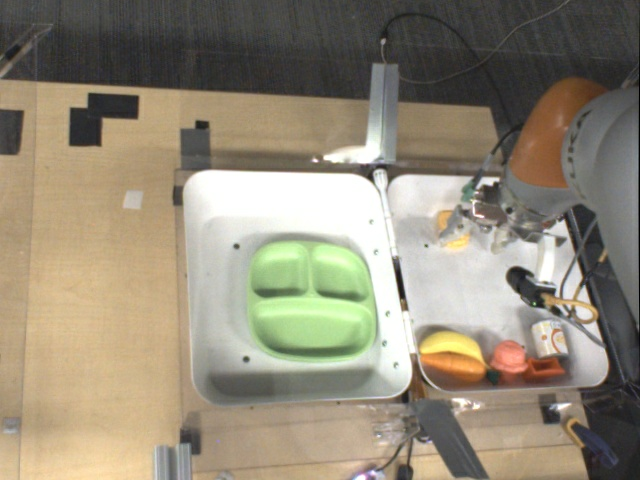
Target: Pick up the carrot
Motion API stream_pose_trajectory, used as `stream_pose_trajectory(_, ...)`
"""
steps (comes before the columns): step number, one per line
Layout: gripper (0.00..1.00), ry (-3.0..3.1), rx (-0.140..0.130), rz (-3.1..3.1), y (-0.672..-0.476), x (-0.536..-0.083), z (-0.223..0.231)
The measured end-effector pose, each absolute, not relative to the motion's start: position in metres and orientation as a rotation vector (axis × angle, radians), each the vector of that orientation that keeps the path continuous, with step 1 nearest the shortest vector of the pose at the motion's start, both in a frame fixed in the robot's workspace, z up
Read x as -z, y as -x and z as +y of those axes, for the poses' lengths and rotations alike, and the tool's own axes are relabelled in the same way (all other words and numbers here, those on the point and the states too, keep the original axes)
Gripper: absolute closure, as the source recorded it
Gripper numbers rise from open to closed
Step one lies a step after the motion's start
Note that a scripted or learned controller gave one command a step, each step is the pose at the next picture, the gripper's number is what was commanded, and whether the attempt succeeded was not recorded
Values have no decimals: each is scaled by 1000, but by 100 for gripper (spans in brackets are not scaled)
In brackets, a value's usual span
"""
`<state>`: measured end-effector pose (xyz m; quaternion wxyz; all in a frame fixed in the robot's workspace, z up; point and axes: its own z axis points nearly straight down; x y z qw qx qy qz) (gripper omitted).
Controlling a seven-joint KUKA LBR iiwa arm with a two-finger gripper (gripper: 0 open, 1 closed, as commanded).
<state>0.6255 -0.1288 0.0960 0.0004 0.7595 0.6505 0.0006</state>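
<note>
Bench (90,288), one overhead view. Two shallow white bins sit side by side.

Left white bin (215,268): holds one light-green plastic divided plate (310,298) with three compartments, lying flat near the bin's middle.

Right white bin (450,293): the objects are grouped along the near edge.
- The orange tapered toy carrot (453,367) lies on its side in the near-left corner, its long axis running left to right.
- A yellow plastic banana (450,345) lies just behind the carrot and touches it along its length.
- A pink rounded toy (510,356) sits to the right of the carrot, close to its tip.
- A red-orange block-shaped piece (546,369) is just right of the pink toy.
- A small pale cylindrical container (548,338) stands behind that block.

The grey arm with the orange band (560,138) reaches in from the right. Its gripper (468,218) is over the far part of the right bin, well apart from the carrot. A small yellow-orange item (455,240) lies just under or beside the gripper — too small to identify. Whether it touches the gripper cannot be told.

Gripper state: open or closed cannot be told from this angle. The carrot rests on the bin floor.
</note>
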Motion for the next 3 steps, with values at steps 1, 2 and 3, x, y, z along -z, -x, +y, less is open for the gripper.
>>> stream_pose_trajectory(1, 0, -2477, -6, 1927, -671, -87, -131)
stream_pose_trajectory(2, 0, -2543, -11, 1836, -624, -88, -120)
stream_pose_trajectory(3, 0, -2546, -3, 1843, -670, -87, -142)
